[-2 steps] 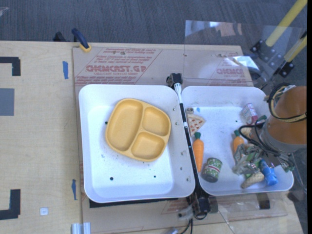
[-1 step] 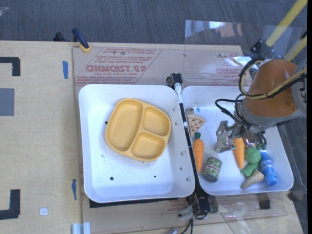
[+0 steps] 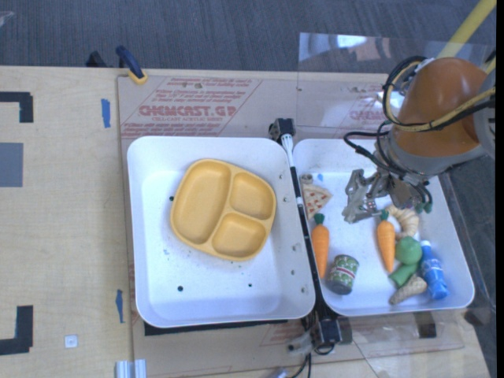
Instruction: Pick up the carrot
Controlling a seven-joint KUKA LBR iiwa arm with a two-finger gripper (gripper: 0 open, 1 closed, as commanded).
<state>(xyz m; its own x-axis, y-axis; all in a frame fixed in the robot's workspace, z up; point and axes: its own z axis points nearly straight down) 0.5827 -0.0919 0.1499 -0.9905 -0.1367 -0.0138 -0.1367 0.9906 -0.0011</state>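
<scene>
The gripper [image 3: 364, 201] hangs over the right bin [image 3: 461, 290], fingers apart and grasping nothing. Two carrots lie in that bin: one carrot [image 3: 320, 242] against its left wall, a second carrot [image 3: 386, 244] just right of and below the gripper, touching a green toy [image 3: 407, 252]. Neither is lifted, so approach, closing and raising all appear to remain. A small can [image 3: 343, 273] sits below the gripper; its label is illegible. The cardboard sheet [image 3: 189, 105] beyond the bin carries red lettering, roughly "CHEMCAST".
</scene>
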